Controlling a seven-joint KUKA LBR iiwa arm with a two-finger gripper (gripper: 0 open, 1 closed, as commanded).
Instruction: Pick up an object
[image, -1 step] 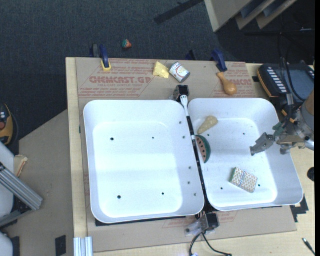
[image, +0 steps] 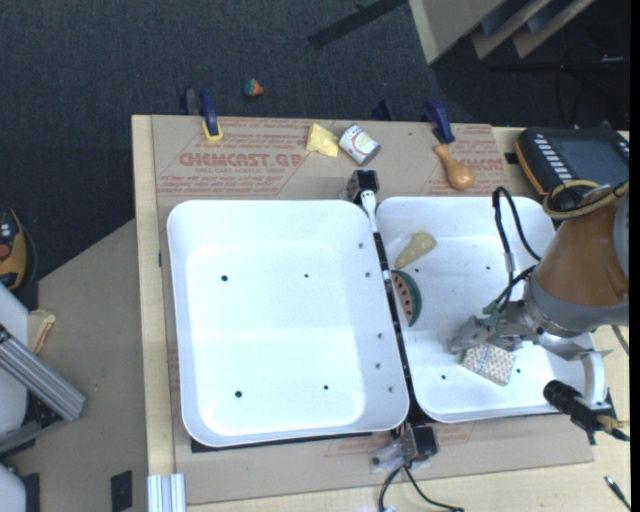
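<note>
My gripper (image: 480, 336) hangs low over the right bin (image: 450, 225), reaching in from the right under the orange wrist band. Just below and right of it lies a small patterned white pad (image: 492, 364), touching or nearly touching the fingers. A tan rounded piece (image: 416, 246) rests near the bin's upper left. A watermelon-slice toy (image: 408, 298) leans against the bin's left wall. The arm's body hides the bin's right side.
The left bin (image: 200, 300) sits beside the right one. On the board behind the bins lie a yellow wedge (image: 322, 141), a small white box (image: 359, 144) and a wooden-handled tool (image: 452, 166). Black cables (image: 503, 235) loop over the right bin.
</note>
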